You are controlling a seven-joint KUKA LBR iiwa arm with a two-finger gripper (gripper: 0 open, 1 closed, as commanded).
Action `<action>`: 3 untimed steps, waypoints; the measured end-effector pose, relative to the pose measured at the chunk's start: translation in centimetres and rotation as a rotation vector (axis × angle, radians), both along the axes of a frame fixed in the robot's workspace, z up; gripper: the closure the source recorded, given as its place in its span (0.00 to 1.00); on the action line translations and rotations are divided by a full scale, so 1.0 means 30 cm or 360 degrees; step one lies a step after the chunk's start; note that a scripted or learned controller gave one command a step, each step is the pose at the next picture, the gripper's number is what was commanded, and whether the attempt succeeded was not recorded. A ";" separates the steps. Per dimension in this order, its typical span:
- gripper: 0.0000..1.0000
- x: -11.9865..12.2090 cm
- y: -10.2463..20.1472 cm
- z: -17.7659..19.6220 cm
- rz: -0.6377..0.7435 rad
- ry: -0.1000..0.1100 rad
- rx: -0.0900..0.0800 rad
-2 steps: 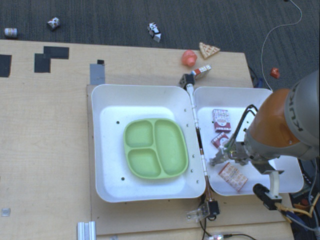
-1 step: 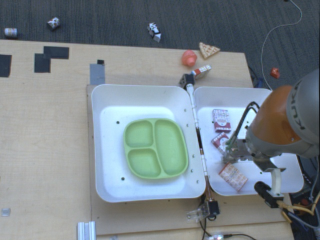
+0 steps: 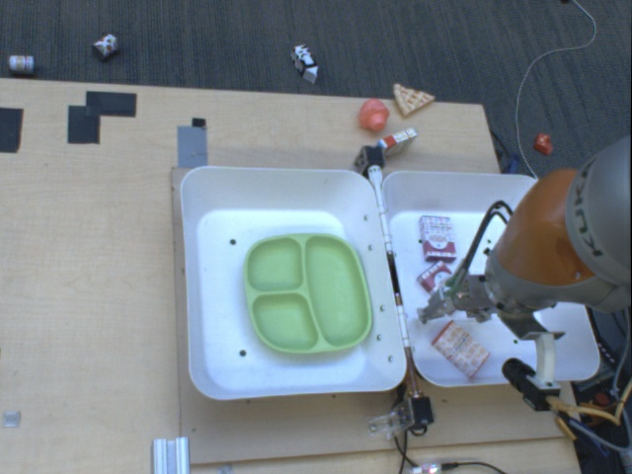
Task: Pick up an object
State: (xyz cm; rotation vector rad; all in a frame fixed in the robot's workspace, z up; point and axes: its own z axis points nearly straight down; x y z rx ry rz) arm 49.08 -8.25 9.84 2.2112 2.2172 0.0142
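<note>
The claw [image 3: 441, 304] hovers low in the right bin [image 3: 583, 358], over small red-and-white packets [image 3: 435, 237]; I cannot tell how it is set or whether it holds anything. Judging by how flat the packets lie, with another packet [image 3: 460, 349] just beside, a descent could slide off one or nudge two together.

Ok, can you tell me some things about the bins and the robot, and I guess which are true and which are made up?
1. The green plate lies in the left bin. True.
2. The green plate has two sections. False: it has three.
3. The small packets lie in the right bin. True.
4. The arm reaches over the left bin. False: it is over the right bin.
5. A red ball sits inside the left bin. False: it sits on the bench, beyond the bins.
</note>
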 end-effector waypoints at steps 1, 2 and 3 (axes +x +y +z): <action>0.00 -0.006 -0.010 -0.038 -0.0001 0.0010 0.0002; 1.00 0.001 -0.010 0.000 0.0000 0.0000 0.0000; 0.00 0.000 -0.010 0.000 0.0000 0.0000 0.0001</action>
